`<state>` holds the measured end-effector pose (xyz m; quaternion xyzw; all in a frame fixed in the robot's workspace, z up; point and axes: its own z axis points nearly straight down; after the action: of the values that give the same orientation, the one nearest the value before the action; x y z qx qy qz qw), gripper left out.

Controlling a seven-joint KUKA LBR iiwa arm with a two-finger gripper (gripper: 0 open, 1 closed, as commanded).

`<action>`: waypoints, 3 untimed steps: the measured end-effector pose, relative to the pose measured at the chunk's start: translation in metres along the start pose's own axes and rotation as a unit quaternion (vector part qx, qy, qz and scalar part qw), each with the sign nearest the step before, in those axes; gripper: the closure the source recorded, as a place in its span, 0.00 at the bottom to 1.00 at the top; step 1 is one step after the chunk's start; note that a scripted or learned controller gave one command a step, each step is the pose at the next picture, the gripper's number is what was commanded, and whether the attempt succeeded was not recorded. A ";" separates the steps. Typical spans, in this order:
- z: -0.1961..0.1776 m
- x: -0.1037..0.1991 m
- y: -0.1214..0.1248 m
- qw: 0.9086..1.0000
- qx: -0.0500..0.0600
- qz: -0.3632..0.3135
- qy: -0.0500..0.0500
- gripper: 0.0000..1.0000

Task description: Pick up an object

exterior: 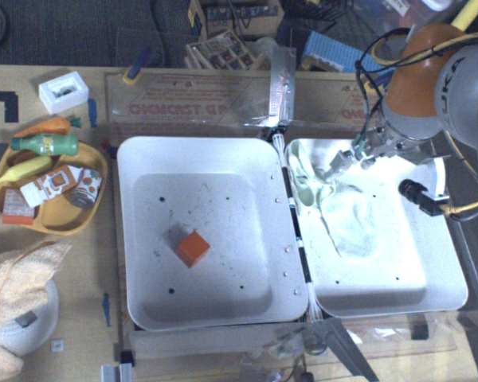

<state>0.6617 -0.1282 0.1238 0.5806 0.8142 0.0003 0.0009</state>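
Note:
An orange cube (pixel 193 248) lies alone in the left white bin (pixel 143 293), a little left of its middle. A pale green and white cloth (pixel 344 213) is crumpled in the right white bin (pixel 414 293), running from the bin's back left corner toward its middle. My gripper (pixel 344 158) hangs low over the back of the right bin, right at the cloth's upper edge, and the grey arm with its orange band (pixel 418 70) reaches in from the upper right. The view does not show whether it touches the cloth.
A yellow bowl (pixel 60 220) of toy food stands left of the bins, with a small white box (pixel 64 91) behind it and a beige cloth (pixel 20 293) in front. A black fitting on a cable (pixel 414 191) hangs over the right bin's right side. Clutter lies behind the bench.

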 end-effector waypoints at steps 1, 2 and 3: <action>-0.006 0.015 -0.032 1.000 0.001 0.002 0.001 0.00; 0.004 -0.057 -0.013 0.997 -0.001 0.072 -0.002 0.00; -0.008 -0.057 -0.012 0.998 -0.004 0.070 -0.004 1.00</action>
<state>0.6694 -0.1859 0.1317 0.6363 0.7714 0.0014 0.0071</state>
